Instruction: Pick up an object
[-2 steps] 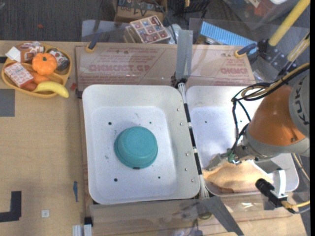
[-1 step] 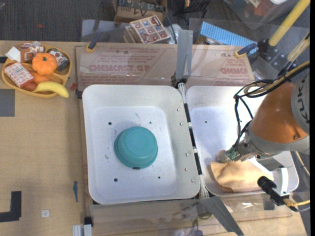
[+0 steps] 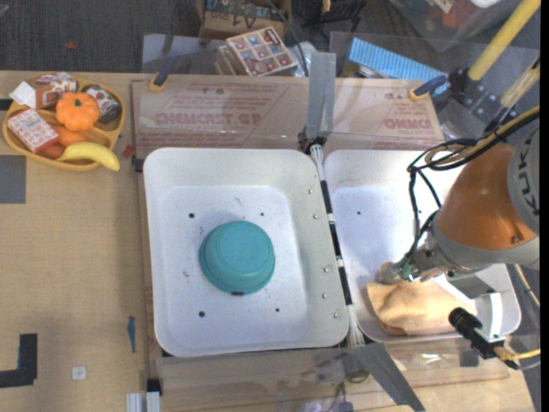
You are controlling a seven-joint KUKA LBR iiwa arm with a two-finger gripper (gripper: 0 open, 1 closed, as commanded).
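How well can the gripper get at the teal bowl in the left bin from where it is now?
Probably yes. The teal bowl sits upside down alone in the left bin, nothing over it. The gripper is low in the right bin by a tan cloth, so it must cross the divider.

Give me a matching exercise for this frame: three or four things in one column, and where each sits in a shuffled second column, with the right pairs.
Things:
1. teal bowl
2. tan cloth
3. banana
4. pincer

Places:
A. in the yellow dish at the bench's far left
B. upside down in the left bin
C. low over the tan cloth's upper left edge
D. crumpled in the near part of the right bin

Pairs: 1-B, 2-D, 3-A, 4-C
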